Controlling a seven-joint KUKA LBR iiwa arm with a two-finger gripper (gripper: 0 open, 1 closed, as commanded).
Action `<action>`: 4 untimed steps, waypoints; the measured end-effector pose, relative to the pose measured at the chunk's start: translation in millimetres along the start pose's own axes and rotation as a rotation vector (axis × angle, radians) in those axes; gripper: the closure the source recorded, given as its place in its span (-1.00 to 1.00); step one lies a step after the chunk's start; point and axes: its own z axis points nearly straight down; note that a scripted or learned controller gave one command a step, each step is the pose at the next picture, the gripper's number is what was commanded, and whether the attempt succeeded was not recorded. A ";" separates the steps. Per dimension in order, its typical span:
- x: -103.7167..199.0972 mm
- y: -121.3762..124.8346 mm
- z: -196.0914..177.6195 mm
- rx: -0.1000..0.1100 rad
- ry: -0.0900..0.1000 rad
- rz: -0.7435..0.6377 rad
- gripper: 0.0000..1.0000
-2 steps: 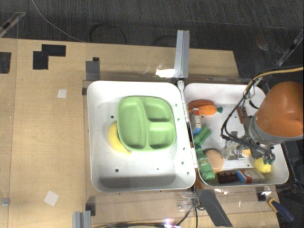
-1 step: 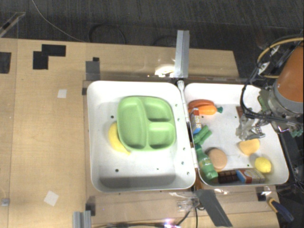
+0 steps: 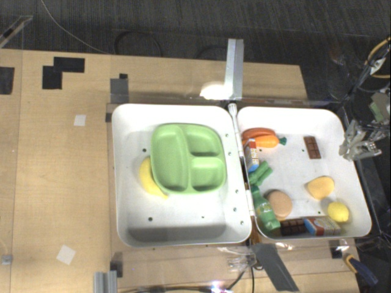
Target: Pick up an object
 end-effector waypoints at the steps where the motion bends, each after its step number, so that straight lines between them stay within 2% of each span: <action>1: -4.9 2.8 -11.6 0.001 -0.009 -0.004 1.00; 3: -11.2 3.2 -36.6 0.009 -0.028 -0.001 1.00; 4: 27.6 12.8 65.0 -0.008 0.006 -0.225 1.00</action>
